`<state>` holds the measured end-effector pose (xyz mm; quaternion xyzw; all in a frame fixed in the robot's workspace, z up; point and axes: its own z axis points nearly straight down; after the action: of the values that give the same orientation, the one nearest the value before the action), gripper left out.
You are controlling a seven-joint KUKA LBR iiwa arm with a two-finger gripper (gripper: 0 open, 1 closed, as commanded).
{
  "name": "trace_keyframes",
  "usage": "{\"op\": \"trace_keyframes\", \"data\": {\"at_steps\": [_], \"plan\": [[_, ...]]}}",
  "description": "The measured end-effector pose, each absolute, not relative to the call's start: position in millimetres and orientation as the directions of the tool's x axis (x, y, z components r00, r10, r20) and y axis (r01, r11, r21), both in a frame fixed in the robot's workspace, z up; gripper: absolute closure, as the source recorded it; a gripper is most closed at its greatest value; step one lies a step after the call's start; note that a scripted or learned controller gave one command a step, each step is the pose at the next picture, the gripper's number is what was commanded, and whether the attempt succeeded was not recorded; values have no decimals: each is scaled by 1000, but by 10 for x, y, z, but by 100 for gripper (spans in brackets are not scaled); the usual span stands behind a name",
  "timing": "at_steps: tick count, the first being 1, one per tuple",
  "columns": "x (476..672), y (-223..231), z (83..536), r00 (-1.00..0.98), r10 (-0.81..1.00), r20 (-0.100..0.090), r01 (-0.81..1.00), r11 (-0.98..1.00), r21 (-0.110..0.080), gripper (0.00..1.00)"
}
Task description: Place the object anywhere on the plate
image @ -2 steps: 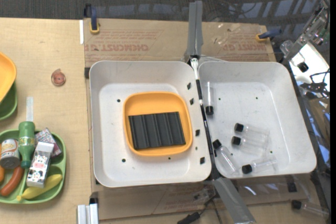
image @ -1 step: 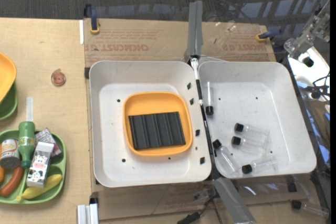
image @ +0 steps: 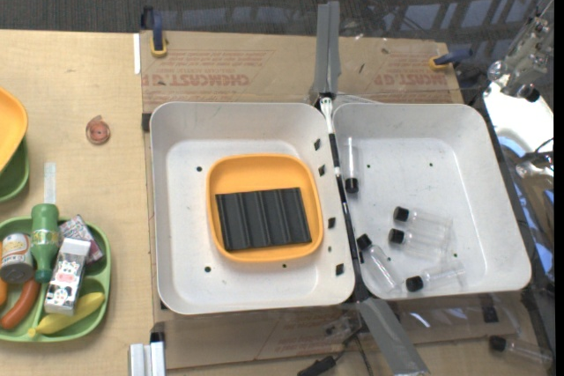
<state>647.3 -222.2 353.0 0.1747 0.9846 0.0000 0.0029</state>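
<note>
**Camera view: ribbed block on plate, left bin**

Camera view looks down on two white bins side by side, touching at the middle, set on a brown cardboard sheet [image: 238, 70].

The left bin [image: 164, 189] holds an orange plate [image: 264, 165] with rounded corners, roughly centred on the bin floor. A dark grey ribbed block [image: 264, 218] lies flat on the plate, inside its rim and toward the near side. Its ribs run front to back. Nothing touches the block from above.

The right bin [image: 493, 189] holds clear tubes with black caps. One tube [image: 350, 167] lies along the left wall. The other tubes [image: 421, 231] are grouped toward the near right of the floor, all lying down. The exact count is hard to read, since the clear plastic blends into the white floor; maybe five in all.

End effector state: cannot tell from this view.

The wooden tabletop [image: 88, 84] lies left of the bins. A green tray [image: 95, 323] at near left carries a green bottle [image: 44, 235], a small can [image: 15, 251], a white carton [image: 64, 276], a banana [image: 70, 314] and a red sausage [image: 18, 305]. An orange bowl [image: 9, 132] is cut off by the left edge. A small pink round piece [image: 98, 130] sits alone on the wood. Two clamps, left clamp [image: 157, 44] and right clamp [image: 445, 60], grip the far edge of the cardboard.
</note>
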Motion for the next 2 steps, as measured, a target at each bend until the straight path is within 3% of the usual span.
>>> {"op": "trace_keyframes", "data": {"at_steps": [1,2], "plan": [[6479,-2219,3678,-993,122,-5,122,993,1,100],[6559,-2220,4082,-963,-269,-6,-269,963,-1,100]]}}
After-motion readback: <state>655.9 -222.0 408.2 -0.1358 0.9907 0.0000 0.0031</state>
